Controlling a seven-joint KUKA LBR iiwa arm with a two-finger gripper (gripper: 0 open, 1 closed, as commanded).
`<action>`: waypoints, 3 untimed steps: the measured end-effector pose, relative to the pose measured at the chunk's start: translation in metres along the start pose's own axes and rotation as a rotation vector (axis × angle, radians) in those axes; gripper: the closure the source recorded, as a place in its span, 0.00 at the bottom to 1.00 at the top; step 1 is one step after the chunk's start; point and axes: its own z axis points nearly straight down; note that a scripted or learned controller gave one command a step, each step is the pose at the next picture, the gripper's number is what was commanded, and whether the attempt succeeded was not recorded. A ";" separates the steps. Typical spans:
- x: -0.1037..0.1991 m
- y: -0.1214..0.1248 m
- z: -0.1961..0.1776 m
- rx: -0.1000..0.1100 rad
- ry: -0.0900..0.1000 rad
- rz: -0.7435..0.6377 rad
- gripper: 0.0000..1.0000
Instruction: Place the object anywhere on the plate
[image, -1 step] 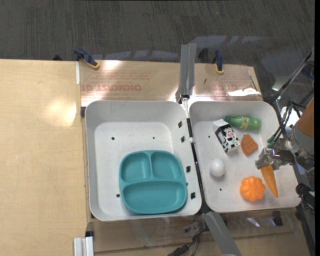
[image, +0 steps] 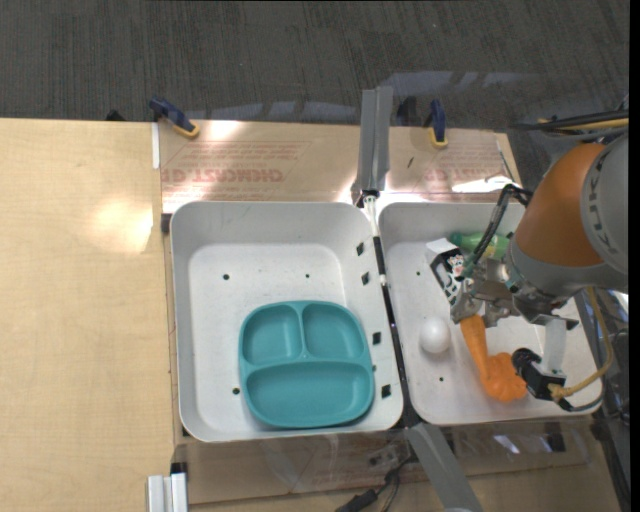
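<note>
Left bin (image: 200, 300): shallow, white, lower centre of the frame. Holds one teal plate (image: 306, 364) with three compartments, two small ones toward the top and one wide one toward the bottom. The plate lies flat in the bin's lower half.

Right bin (image: 420, 395): shallow, white, lower right of the frame, just beside the left bin. Contents:
- Orange object (image: 488, 364), elongated; long axis runs from upper left to lower right, narrow end toward the arm's wrist, thicker, lumpy end toward the bin's lower right. Lies on the bin floor. Its upper tip meets the gripper body; contact cannot be confirmed.
- White ball (image: 435, 336), left of the orange object, close but apart.
- Green item (image: 468, 242), upper part of the bin, partly covered by the arm.
- Black-and-white item (image: 452, 268), below the green one, shape hard to read.

Arm (image: 570, 225): grey with orange band, enters from the right edge, covering the bin's right side.

Gripper (image: 490, 308): over the right bin, above the orange object's upper end. Fingers not distinguishable; open or closed cannot be told.
</note>
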 end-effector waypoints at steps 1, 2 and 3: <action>0.063 -0.028 -0.045 -0.001 0.000 -0.084 1.00; 0.120 -0.054 -0.045 0.000 -0.001 -0.281 1.00; 0.184 -0.067 0.005 0.001 -0.001 -0.434 1.00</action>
